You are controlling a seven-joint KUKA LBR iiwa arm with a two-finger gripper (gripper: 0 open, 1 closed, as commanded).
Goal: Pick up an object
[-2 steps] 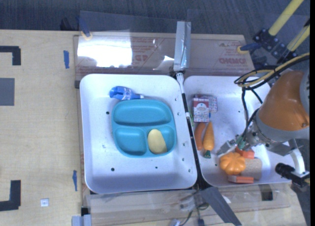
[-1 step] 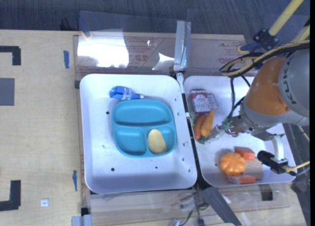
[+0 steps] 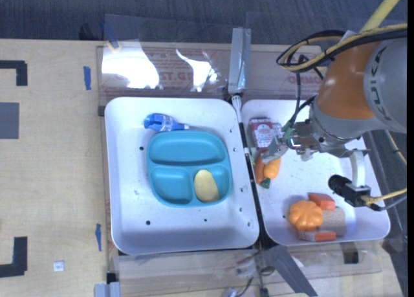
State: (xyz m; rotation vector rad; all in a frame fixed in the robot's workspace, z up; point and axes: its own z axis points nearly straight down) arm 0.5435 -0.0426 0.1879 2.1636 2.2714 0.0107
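No words to read

You can see a red packet [image 3: 262, 133], but its print is too blurry to read.

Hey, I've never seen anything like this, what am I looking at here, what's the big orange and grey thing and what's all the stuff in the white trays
This is one picture from a camera fixed above a workbench, looking down at a slant. The big grey and orange thing on the right is a robot arm, reaching in to try to pick something up. Its gripper, the part that grasps, is low over the right bin, right by a small orange carrot-like toy and a red packet. I can't tell from here whether it actually holds anything.

The right bin also has a toy pumpkin and some orange and tan pieces beside it. The left bin holds a blue divided plate with a yellow, lemon-like item in one compartment, and a small blue object just behind the plate.
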